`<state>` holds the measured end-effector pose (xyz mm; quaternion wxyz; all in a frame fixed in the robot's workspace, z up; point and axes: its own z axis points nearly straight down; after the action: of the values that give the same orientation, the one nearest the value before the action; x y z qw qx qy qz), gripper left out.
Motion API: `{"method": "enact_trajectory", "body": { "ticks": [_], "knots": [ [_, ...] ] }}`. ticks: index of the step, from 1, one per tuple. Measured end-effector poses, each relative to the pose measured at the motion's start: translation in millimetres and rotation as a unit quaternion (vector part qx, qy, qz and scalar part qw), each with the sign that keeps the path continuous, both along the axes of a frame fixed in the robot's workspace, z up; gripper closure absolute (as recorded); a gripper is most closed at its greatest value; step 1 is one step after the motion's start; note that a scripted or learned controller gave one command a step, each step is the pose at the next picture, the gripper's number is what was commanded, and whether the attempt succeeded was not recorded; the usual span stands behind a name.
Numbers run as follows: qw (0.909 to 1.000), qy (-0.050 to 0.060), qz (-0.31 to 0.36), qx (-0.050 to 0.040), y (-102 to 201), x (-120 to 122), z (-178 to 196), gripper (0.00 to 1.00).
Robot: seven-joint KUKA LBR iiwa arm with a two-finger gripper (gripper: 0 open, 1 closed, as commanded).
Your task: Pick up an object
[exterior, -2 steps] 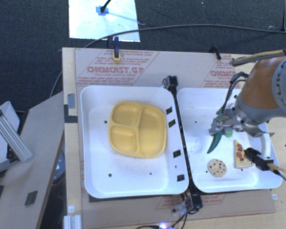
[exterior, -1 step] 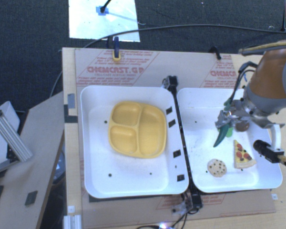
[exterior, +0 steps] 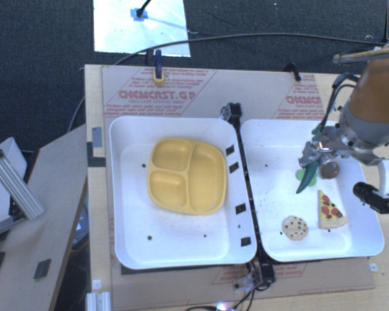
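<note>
The bench (exterior: 181, 86), covered with a printed sheet, carries two shallow white bins side by side: the left bin (exterior: 133, 238) toward nine o'clock, the right bin (exterior: 272, 141) toward three. A clamp (exterior: 157, 67) grips its twelve o'clock edge.

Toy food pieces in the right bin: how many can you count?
4: a cookie near the front, a pizza slice beside it, a green piece and a brown piece under the tool. The arm may hide more.

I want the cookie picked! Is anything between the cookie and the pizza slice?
No. In the camera view, only bare white bin floor lies between the cookie and the pizza slice.
</note>
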<state>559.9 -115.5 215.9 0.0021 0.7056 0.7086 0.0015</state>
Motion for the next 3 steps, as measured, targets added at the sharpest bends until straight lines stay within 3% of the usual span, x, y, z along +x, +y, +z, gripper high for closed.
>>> {"method": "enact_trajectory", "body": {
  "ticks": [1,3],
  "knots": [
    [1.0,0.002,0.002,0.0012,47.1,-12.2,9.4,1.0],
    [1.0,0.002,0.002,0.0011,145.7,-29.3,-7.5,1.0]
  ]
}}
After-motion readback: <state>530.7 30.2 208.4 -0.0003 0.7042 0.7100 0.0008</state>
